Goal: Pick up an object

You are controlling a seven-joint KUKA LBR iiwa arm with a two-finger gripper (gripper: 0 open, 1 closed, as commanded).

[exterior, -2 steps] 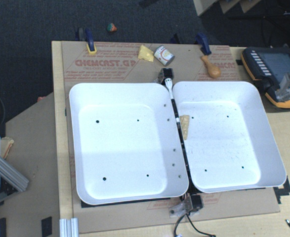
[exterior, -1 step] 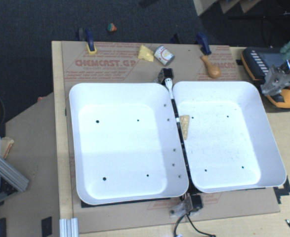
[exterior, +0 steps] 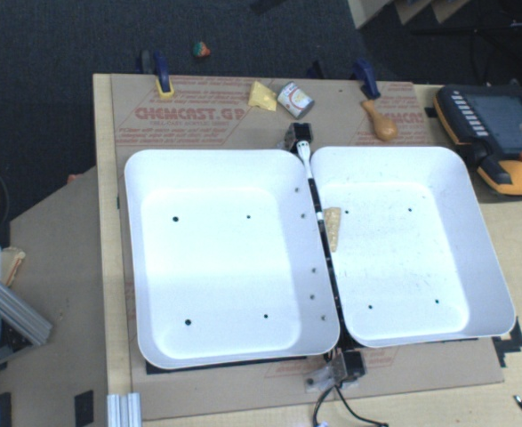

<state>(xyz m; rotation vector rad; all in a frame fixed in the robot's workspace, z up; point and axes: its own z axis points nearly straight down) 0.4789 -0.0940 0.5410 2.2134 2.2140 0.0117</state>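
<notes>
A tan wedge (exterior: pixel 332 228) lies against the right bin's (exterior: pixel 474 238) left wall; left bin (exterior: pixel 154 238) just beside

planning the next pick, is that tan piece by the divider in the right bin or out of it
In. The tan piece lies on the sloped left wall of the right bin, just beside the seam with the left bin.

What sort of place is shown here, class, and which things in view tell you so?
Probably a robotics lab bench: two white bins sit clamped side by side on a board, with a teach pendant at the edge and loose cables below.
</notes>
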